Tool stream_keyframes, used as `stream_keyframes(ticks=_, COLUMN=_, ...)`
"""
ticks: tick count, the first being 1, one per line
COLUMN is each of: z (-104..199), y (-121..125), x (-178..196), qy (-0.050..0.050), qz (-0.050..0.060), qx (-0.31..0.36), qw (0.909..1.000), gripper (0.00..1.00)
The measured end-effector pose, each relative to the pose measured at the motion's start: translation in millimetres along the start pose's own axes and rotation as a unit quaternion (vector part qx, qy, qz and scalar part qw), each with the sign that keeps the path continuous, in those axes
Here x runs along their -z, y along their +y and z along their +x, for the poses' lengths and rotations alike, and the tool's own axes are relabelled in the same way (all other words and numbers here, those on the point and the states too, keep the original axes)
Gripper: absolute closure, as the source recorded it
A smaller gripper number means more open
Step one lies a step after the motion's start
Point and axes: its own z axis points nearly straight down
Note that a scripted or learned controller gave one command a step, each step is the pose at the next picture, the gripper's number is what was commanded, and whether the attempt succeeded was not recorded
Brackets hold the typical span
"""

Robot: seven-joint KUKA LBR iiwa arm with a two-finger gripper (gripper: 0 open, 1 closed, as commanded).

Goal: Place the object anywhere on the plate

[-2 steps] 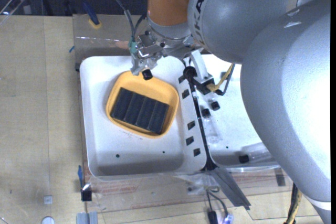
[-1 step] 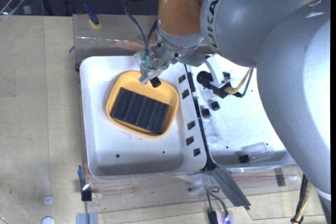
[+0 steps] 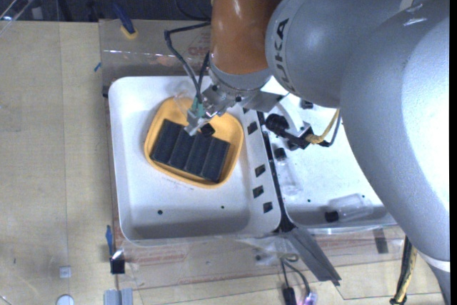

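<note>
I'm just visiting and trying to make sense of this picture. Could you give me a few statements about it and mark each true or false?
1. The yellow plate sits in the left bin. True.
2. A dark ridged object lies on the plate. True.
3. The plate is blue. False: it is yellow.
4. The end effector is over the right bin. False: it is over the plate's upper part, in the left bin.
5. The dark object lies on the bin floor beside the plate. False: it rests on the plate.

A ridged black rectangular block (image 3: 191, 151) lies on a yellow square plastic plate (image 3: 158, 126), which sits in the shallow white left bin (image 3: 136, 196). The gripper (image 3: 197, 119) is above the block's upper edge. The shallow white right bin (image 3: 321, 182) adjoins on the right.
</note>
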Motion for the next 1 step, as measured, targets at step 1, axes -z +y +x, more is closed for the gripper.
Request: stream_keyframes(ticks=1, z=-0.3, y=0.0, x=0.2, qy=0.000, qz=0.000, qx=0.000, qw=1.0000, gripper=0.00)
